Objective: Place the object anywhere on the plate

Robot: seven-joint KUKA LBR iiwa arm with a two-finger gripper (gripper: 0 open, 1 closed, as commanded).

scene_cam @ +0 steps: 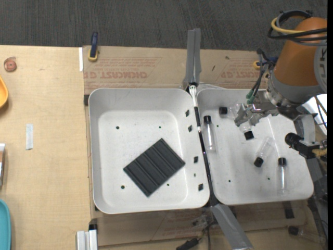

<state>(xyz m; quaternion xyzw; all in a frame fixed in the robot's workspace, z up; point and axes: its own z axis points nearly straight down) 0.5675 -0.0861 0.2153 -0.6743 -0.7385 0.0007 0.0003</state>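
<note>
Over the right bin (307, 189), near its back edge, the gripper (248, 114) hangs low from the arm (294, 61); cannot tell its state, too small and blurred against the white floor, and nothing is visibly held. Candidate objects lie scattered in that bin: a clear vial with black cap (208, 133) along the left wall, another capped vial (281, 172) toward the front right, a third clear tube (263, 153) mid-bin, plus small black caps (248, 135) just beside the gripper. The plate, a dark ribbed slab (154, 166), lies tilted in the left bin (96, 139), well apart from all of them. Likely step: picking. Best done by centering on one item lying apart from the others, closing across a vial's narrow width, lifting straight up, and clearing the divider (197, 134) before crossing.
</note>
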